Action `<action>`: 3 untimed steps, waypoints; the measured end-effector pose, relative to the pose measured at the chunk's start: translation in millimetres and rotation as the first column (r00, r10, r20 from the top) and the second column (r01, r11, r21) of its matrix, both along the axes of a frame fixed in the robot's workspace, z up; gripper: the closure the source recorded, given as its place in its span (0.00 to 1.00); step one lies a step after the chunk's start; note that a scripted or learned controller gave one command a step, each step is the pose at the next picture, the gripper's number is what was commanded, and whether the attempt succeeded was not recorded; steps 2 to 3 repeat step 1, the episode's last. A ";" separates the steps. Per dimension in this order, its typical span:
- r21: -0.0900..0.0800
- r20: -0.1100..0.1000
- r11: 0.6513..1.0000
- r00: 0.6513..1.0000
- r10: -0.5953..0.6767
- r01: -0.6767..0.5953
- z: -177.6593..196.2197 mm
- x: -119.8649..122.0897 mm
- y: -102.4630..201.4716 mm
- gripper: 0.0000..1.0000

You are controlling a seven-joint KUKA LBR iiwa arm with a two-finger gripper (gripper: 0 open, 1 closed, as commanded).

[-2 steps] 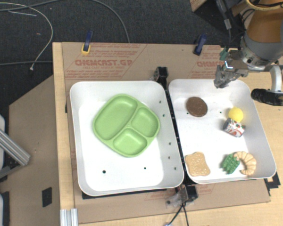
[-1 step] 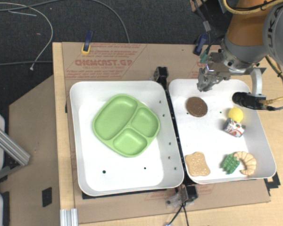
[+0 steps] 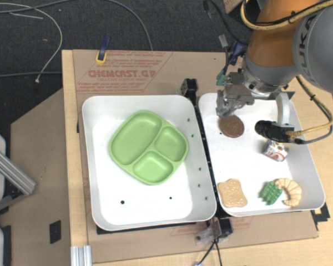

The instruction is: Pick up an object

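Brown round cookie [image 3: 232, 127] lies at the far left of the right bin [image 3: 308, 173], directly beneath my gripper [image 3: 228, 111]; contact cannot be confirmed, nor whether I am apart or closed. Toast slice [image 3: 232, 193], green item [image 3: 270, 192] and croissant [image 3: 291, 191] sit near. Green divided plate [image 3: 149, 147] occupies the left bin [image 3: 100, 193].
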State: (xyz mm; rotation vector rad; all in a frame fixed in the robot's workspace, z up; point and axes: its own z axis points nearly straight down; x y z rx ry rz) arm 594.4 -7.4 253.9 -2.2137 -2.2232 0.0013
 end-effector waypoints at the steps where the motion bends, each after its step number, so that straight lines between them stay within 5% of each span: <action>1: 0.000 -0.001 1.000 1.000 0.000 0.000 -16.2 -14.7 49.3 1.00; 3: 0.000 -0.001 1.000 1.000 0.000 0.000 -16.2 -14.7 49.3 1.00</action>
